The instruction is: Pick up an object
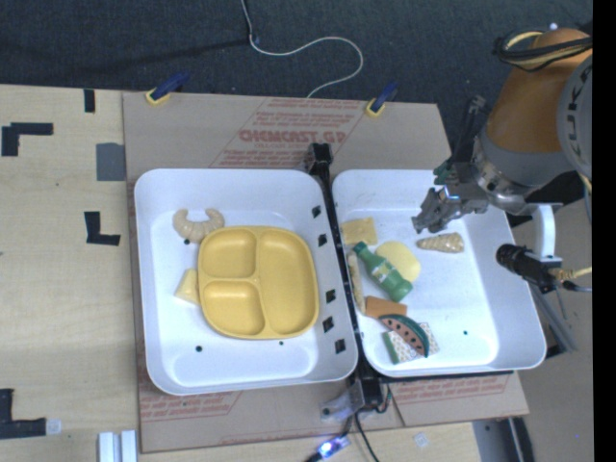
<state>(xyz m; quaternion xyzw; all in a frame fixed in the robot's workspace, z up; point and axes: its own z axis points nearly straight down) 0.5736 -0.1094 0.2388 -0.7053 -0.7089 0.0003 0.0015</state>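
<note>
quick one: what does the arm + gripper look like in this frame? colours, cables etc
The arm has a rounded orange band above a grey wrist, with a black cable looping over its top. The gripper is small, dark grey metal with teal-green bits near its mount. Markings are too small to read.

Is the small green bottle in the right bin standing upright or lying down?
Lying down: the small green bottle lies on its side across the right white bin's floor.
</note>
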